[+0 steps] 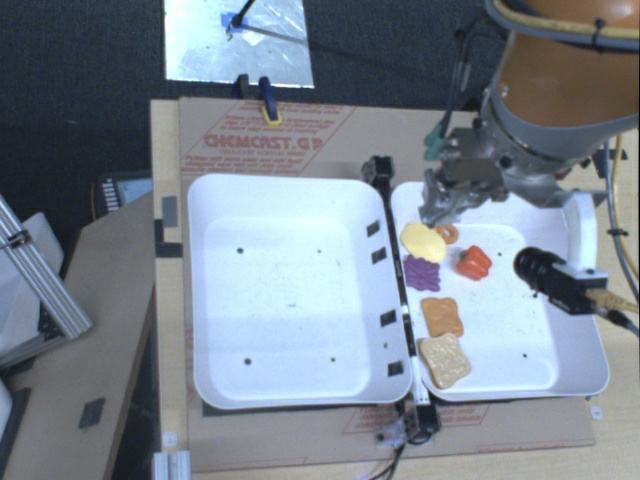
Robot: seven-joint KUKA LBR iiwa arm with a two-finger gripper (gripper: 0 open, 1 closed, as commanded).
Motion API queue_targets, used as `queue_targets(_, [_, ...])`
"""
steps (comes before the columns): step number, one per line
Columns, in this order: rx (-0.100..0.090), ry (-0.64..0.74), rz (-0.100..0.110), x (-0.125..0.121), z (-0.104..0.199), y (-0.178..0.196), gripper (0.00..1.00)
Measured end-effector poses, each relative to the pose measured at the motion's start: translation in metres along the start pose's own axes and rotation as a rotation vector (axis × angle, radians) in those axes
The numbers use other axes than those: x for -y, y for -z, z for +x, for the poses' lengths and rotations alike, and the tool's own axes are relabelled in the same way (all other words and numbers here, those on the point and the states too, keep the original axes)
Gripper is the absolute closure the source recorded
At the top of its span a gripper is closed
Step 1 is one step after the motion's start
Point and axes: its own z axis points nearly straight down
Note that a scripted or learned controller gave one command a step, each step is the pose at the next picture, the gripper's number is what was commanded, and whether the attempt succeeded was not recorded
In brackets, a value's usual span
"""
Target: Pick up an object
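Note:
The right bin [540,368] holds several small toy foods along its left side. A yellow lemon-shaped piece [422,242] lies at the top, with a small orange ring [447,234] beside it. Below come a purple grape bunch [422,273], a red-orange pepper [475,262], an orange-brown cracker [442,316] and a tan bread slice [445,359]. My gripper [436,211] hangs over the bin's upper left corner, just above the yellow piece and the ring. I see nothing between its tips.
The left bin [290,288] lies beside the right one, split from it by a black clipped divider [392,268]. A black cylindrical fixture [550,274] juts over the right bin's right side. A foil sheet [238,26] lies beyond the bench.

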Motion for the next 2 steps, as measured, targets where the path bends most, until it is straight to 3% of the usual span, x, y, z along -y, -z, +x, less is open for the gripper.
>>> queue_targets(1, [0.000, -0.006, -0.005, -0.001, 0.049, 0.013, 1.00])
queue_targets(2, [-0.001, -0.009, -0.012, -0.001, 0.061, 0.093, 1.00])
